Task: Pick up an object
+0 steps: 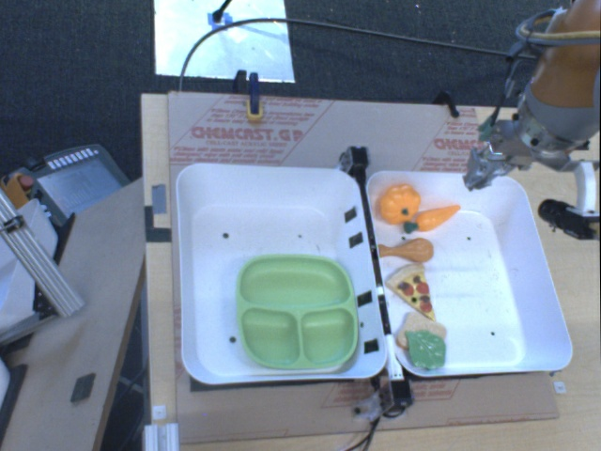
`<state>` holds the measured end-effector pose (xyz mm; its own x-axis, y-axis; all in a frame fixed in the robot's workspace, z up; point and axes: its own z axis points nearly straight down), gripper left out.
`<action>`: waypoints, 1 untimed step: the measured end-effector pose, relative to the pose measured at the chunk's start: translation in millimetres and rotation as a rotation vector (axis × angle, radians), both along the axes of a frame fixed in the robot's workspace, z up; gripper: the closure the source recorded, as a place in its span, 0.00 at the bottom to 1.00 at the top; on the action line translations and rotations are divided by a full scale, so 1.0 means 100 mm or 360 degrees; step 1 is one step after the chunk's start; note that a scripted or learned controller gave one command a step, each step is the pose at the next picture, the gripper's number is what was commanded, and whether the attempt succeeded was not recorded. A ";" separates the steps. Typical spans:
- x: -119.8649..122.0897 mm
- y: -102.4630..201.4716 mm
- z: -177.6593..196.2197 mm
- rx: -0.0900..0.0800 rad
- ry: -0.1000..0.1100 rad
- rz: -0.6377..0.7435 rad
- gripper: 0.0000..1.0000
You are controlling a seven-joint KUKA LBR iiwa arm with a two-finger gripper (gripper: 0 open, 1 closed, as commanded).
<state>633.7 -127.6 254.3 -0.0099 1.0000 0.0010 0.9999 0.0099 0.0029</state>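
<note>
Overhead, we see the pincer [477,178], grip state unclear, at the right bin's [526,280] far rim; the carrot [436,218] lies at eight o'clock, pointing toward it.

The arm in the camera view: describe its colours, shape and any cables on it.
The arm is bulky and rounded, with a wide orange band above a grey wrist section. A thin loop of cable circles its top. It narrows to a small grey metallic gripper with dark parts; finer detail is too blurred to tell.
</note>
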 end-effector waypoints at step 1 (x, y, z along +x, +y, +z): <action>-0.02 0.46 -0.10 0.0000 0.0002 -0.0002 1.00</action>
